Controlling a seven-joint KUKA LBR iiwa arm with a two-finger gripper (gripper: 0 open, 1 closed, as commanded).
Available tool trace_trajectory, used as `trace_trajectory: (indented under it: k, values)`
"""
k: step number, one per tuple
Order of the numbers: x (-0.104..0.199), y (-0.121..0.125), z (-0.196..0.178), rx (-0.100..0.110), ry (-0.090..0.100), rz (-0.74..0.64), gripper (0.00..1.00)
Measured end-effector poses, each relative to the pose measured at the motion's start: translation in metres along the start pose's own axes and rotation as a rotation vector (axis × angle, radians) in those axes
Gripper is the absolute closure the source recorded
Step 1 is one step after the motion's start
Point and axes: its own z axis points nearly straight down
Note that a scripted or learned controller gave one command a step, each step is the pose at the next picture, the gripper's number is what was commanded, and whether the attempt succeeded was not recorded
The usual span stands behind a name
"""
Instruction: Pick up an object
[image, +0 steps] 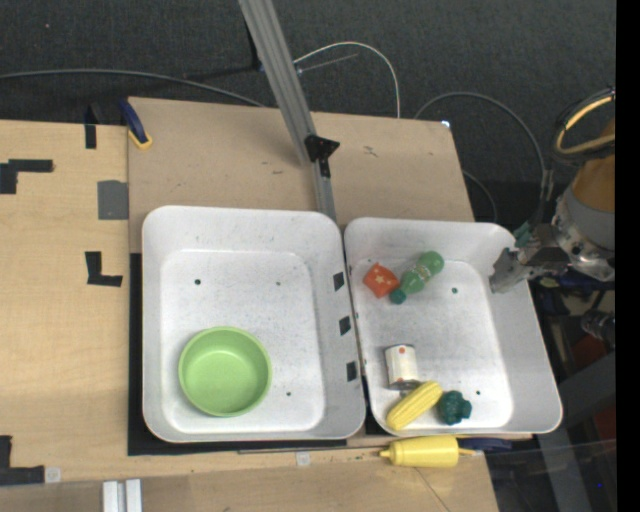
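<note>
A yellow plastic bottle (424, 452) lies on the tan wooden bench (230, 150) just beside the right bin's front rim.

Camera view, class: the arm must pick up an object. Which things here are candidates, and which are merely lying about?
Candidates: green bowl, red block, green bottle, can, corn, teal lump.

Lying about: yellow bottle outside the bins, clamp, cables.
</note>
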Motion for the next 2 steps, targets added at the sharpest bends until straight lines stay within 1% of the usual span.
trace_trajectory:
  k: [1, 2]
  values:
    - [0.053, 0.003, 0.009, 0.005, 0.002, -0.004, 1.00]
    - [0.107, -0.003, 0.022, 0.006, 0.002, -0.004, 1.00]
